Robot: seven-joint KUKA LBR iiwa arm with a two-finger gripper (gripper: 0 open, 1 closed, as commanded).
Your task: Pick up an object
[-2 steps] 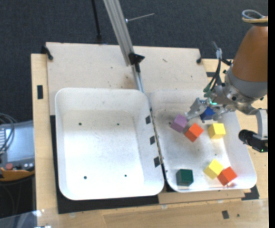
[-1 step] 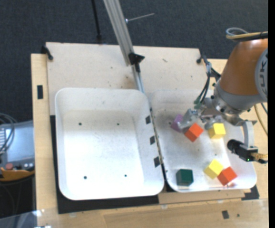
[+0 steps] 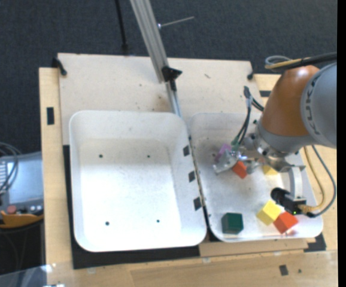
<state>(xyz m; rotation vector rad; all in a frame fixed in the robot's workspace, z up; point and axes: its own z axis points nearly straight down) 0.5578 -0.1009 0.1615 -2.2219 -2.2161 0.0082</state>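
Orange block (image 3: 240, 170) sits beside the gripper (image 3: 228, 162) in the right bin (image 3: 212, 130). Finger state cannot be told. Green block (image 3: 232, 222) lies nearer the bin's front rim.

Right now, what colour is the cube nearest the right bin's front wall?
Dark green cube, camera view.

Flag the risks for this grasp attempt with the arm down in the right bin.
1. The gripper sits over a tight cluster: an orange block next to a small purple piece. It may nudge one away or catch neither.
2. The yellow block and red block touch near the right bin's rim; the arm's sweep could push them against it.
3. The green block also lies close to that rim.
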